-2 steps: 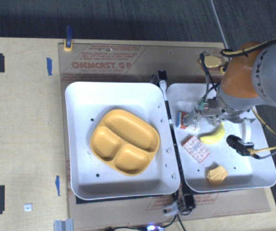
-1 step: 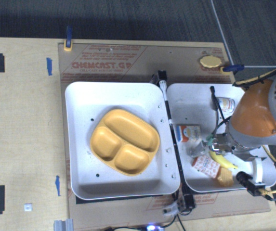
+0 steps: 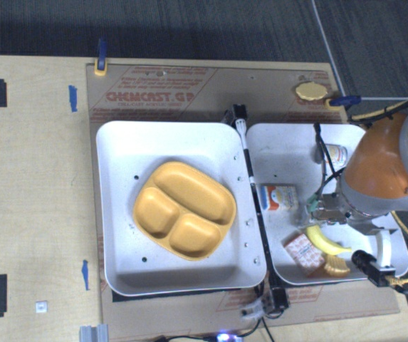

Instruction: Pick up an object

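Note:
In the right bin (image 3: 289, 140) lie a yellow banana (image 3: 327, 241), a red and white packet (image 3: 301, 250), a brown biscuit-like piece (image 3: 336, 266), a small white carton with orange and blue print (image 3: 280, 197) and a can (image 3: 336, 154) at the back. My gripper (image 3: 323, 209) hangs low over this bin, just above the banana and to the right of the carton. The wrist and its orange band (image 3: 380, 168) cover it from above. No object shows held in it.
The left bin (image 3: 111, 191) holds a yellow three-compartment tray (image 3: 184, 209). A black divider bar (image 3: 250, 184) runs between the bins. Cables and a black and white fitting (image 3: 374, 262) trail by the right bin's front right corner. A round tan disc (image 3: 311, 90) lies behind the bins.

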Motion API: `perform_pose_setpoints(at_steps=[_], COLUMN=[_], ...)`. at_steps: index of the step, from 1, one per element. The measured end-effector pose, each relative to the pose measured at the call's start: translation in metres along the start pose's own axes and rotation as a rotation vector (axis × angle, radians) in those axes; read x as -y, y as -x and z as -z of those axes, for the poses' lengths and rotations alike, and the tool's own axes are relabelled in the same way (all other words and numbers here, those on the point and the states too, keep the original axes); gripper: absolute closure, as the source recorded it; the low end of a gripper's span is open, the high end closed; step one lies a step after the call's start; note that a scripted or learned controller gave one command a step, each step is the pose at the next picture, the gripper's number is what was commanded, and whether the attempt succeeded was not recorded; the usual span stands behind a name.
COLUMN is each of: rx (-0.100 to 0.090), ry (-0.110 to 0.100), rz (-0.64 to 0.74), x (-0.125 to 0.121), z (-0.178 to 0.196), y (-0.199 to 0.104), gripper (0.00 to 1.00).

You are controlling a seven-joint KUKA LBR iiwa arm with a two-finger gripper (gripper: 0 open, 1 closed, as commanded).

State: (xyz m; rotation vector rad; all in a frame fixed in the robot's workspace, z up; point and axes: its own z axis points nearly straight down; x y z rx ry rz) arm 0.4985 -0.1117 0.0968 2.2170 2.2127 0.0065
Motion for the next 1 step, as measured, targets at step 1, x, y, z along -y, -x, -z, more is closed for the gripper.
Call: perform_pose_setpoints(at_steps=[1], rx=[-0.004], ry=[-0.008], rz=[0.003], x=[-0.0377], z=[0.0881], y=[-0.0808], gripper=[1.0])
